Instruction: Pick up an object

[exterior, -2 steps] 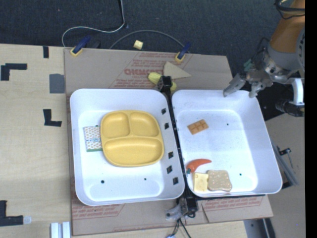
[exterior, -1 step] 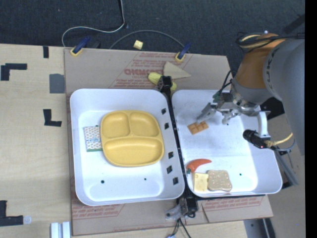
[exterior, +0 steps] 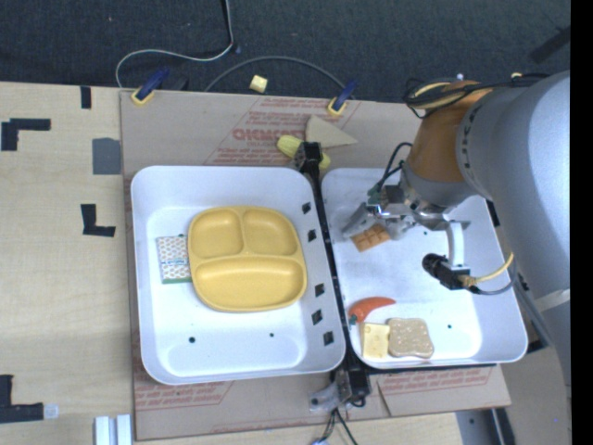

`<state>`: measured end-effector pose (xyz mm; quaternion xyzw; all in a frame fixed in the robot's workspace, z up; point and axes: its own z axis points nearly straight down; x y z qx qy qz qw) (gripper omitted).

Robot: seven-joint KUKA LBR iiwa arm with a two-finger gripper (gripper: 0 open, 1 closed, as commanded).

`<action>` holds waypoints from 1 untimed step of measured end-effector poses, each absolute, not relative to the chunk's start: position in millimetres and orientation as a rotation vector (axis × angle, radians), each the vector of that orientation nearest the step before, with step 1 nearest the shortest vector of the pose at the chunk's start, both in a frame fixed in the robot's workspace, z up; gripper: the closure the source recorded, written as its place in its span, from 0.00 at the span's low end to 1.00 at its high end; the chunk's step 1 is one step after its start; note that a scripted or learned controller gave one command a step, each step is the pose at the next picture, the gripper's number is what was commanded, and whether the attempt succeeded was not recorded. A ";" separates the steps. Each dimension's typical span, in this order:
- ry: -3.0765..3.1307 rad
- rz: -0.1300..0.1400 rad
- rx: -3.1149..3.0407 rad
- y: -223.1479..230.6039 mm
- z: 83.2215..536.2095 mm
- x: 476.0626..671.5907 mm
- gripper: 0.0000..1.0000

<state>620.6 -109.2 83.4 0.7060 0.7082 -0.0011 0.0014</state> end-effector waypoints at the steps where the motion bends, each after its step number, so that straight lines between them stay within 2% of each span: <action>1: 2.219 0.001 2.216 -111.1 97.1 622.2 1.00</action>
